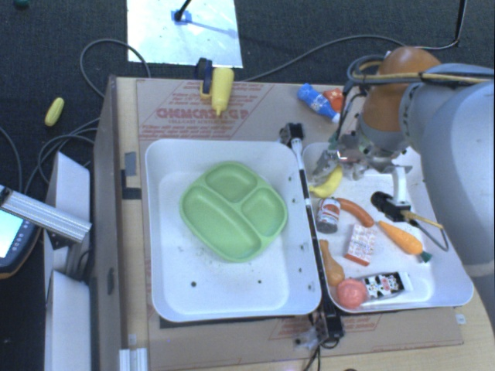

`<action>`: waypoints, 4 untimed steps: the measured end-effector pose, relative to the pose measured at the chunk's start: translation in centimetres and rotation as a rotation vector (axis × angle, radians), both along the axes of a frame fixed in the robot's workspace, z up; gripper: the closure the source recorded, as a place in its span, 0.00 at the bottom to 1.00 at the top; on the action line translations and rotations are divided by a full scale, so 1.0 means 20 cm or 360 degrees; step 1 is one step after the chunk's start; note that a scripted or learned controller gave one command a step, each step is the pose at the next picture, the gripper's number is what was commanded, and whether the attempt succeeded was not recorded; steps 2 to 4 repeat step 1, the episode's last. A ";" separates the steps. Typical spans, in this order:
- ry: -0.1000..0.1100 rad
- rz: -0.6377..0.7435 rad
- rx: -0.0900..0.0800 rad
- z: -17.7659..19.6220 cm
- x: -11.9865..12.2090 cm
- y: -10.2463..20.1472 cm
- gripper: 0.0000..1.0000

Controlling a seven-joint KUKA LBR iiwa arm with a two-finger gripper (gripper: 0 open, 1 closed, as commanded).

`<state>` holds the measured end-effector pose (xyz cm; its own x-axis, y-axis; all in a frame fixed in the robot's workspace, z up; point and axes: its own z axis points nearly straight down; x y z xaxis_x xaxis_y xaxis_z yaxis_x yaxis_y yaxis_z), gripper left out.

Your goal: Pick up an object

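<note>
Gripper [331, 163], grip state indeterminate, hangs over the banana [328, 184] near the right bin [452, 288]'s far-left corner; it appears light, smooth-skinned and curved, best pinched mid-body.

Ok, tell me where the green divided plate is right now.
The green divided plate lies in the left bin, near its middle, across the divider from the small can in the right bin.
</note>
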<state>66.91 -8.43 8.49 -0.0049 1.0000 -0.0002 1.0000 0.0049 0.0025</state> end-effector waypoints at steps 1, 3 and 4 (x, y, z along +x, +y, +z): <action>-0.0005 0.0004 -0.0002 0.06 0.01 0.00 1.00; -0.0005 0.0004 -0.0002 0.06 0.01 0.00 1.00; -0.0005 0.0004 -0.0002 0.06 0.01 0.00 1.00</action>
